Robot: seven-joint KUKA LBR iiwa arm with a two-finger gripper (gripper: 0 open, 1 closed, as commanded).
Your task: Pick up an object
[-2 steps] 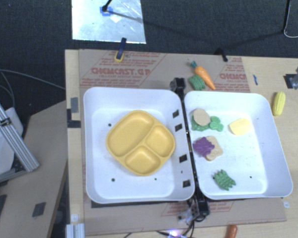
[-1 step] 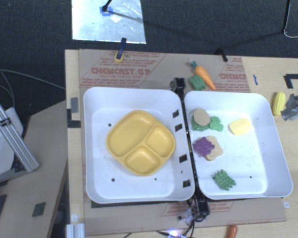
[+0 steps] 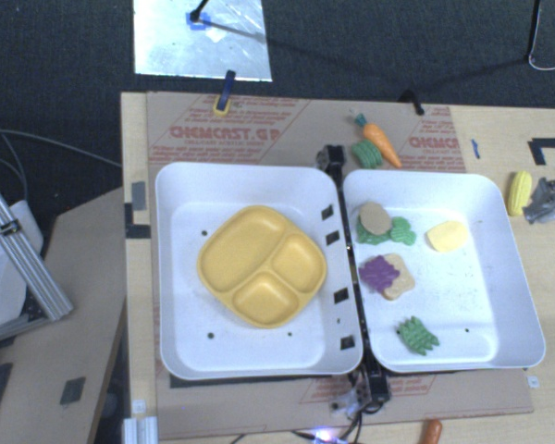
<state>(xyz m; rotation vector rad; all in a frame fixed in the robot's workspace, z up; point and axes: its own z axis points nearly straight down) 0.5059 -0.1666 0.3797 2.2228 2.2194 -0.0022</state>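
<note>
You can see the end effector (image 3: 548, 199) at 3 o'clock, grey, just outside the right bin (image 3: 511, 248), w/ a yellow corn toy (image 3: 519, 192) just beside it. You can't tell if it is released or clenched; it is too small and cut off at the edge.

Inside the right bin, near the end effector, a pale yellow block (image 3: 447, 236) sits at 2 o'clock of the bin. At 10 o'clock a tan round piece (image 3: 376, 218) lies on a green leafy toy (image 3: 398, 233). In the middle-left, a purple toy (image 3: 380, 270) lies on a tan slice (image 3: 400, 283). At 6 o'clock sits a small green ridged toy (image 3: 416, 336).

Left of that, the left bin (image 3: 176, 276) holds a yellow plate (image 3: 261, 265) w/ three parts.

On the tabletop (image 3: 536, 123) at 12 o'clock of the right bin, an orange carrot (image 3: 381, 141) lies touching a green toy (image 3: 366, 154). Further up-left, a blue & yellow clip (image 3: 225, 93) sits at the tabletop edge.
</note>
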